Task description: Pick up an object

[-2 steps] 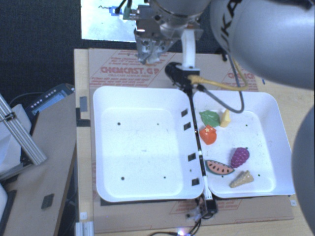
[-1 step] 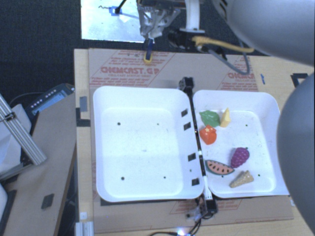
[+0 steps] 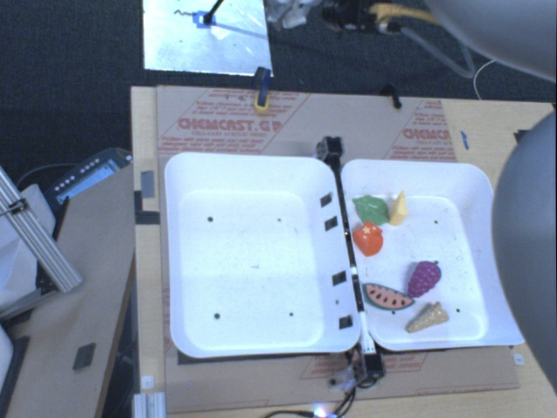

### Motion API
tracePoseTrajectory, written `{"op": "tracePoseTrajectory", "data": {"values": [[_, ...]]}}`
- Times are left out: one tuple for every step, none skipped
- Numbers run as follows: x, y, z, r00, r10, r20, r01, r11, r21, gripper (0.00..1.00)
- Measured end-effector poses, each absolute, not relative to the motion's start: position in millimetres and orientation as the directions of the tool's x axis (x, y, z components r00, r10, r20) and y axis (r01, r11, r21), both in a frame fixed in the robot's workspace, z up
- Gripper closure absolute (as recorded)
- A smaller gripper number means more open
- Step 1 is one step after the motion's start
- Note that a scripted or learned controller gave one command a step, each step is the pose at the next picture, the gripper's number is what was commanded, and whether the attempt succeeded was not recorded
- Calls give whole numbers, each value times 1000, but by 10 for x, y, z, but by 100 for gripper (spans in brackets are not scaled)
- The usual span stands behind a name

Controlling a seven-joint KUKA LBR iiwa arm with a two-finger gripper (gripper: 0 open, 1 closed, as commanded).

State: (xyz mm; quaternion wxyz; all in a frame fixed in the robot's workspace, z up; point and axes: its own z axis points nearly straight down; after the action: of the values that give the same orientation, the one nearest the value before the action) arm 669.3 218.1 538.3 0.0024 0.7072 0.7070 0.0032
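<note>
Several toy foods lie in the right bin [image 3: 466, 181]. A green leafy piece [image 3: 372, 207] touches a yellow wedge [image 3: 399, 207] near the bin's back left. Just below them sits a red tomato-like piece [image 3: 368, 239]. Purple grapes [image 3: 424, 277], a watermelon slice [image 3: 387, 297] and a tan wedge [image 3: 426, 317] lie toward the front. My gripper [image 3: 294, 3] hangs high at the top edge of the view, beyond the bench and far from both bins, blurred and pale. Nothing shows in its grasp.
The left bin [image 3: 252, 168] sits beside the right one, joined by a black divider [image 3: 344, 233]. The grey arm [image 3: 487, 16] crosses the top right, and its bulk covers the right edge. A yellow-and-blue clamp [image 3: 262, 90] stands at the bench's back.
</note>
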Motion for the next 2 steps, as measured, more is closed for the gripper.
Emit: {"op": "tracePoseTrajectory", "data": {"values": [[6676,1952,3891,1,1000,-4,1000,-1,-14,100],[6678,2366,5034,-8,1000,6,1000,8,14,100]]}}
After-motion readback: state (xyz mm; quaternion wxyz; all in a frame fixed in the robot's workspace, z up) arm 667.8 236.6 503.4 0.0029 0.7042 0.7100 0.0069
